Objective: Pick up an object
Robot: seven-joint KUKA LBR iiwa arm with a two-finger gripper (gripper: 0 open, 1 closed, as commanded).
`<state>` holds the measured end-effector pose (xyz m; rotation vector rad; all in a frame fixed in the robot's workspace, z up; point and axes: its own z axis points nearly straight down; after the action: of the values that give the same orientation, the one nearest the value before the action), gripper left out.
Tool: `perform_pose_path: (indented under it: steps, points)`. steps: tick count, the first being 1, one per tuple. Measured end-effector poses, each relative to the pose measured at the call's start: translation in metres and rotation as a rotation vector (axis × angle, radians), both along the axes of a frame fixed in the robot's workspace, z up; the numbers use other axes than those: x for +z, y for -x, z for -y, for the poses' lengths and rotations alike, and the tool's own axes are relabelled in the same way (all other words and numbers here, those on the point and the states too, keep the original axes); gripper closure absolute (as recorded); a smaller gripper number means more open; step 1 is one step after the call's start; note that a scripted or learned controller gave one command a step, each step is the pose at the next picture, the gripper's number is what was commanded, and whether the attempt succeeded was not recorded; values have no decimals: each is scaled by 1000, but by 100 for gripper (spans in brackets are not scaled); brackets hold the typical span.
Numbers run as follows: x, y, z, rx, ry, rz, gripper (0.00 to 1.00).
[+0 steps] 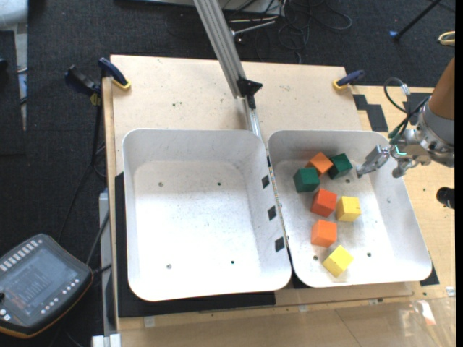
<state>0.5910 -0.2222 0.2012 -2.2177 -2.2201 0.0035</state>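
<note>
One hand [385, 162] | fingers spread apart | holding nothing | above right bin [405, 215], beside green cube [340, 165]

Two bins sit side by side on a bench [181, 85], the left bin [145, 157] touching the right bin [405, 230] along their shared edge. All the blocks lie in the right bin, in its left half. Farthest back, two blocks [330, 165] touch; another block [306, 180] sits just left of them. Nearer lie a pair side by side [336, 205], then a single block [324, 233], and nearest, one block [338, 260]. The gripper [387, 161] hangs over the right bin's far right edge, beside the farthest blocks.
</note>
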Motion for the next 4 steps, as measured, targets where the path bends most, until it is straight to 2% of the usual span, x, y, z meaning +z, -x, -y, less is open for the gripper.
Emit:
perform_pose_path:
  steps: [1,3,4]
  points:
    - [3,-1,0,2,2,4,0]
    - [-109,-3,-8,0,1,1,0]
    - [-95,-4,-7,0,3,7,100]
